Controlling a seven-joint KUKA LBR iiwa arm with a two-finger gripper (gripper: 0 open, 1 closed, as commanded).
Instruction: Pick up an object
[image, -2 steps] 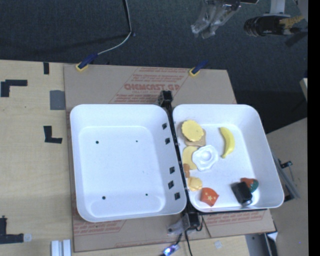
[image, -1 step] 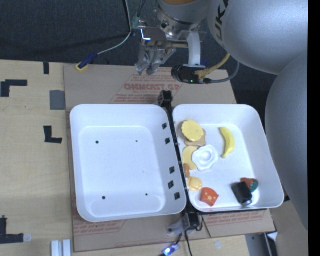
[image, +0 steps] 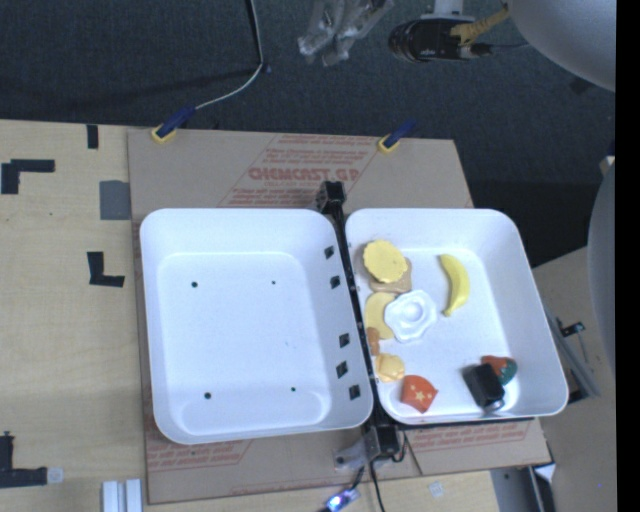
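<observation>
The right bin (image: 520, 262) holds several toy foods. A yellow round piece on a tan slice (image: 385, 263) lies near the divider, with a banana (image: 455, 283) to its right. A fried egg (image: 410, 314) overlaps a yellow slice (image: 376, 312). Lower down are a small orange-yellow piece (image: 388, 367), a red strawberry-like piece (image: 418, 394) and a black block (image: 484, 386) beside a red and teal item (image: 501, 368). My gripper (image: 335, 32) hangs blurred at the top of the view, high above the bench and far behind both bins.
The left bin (image: 160, 300) sits beside the right one, joined by a black clip strip (image: 343, 300). Both rest on a cardboard sheet (image: 300, 165) held by blue-yellow clamps. The grey arm body (image: 570, 35) fills the top right corner.
</observation>
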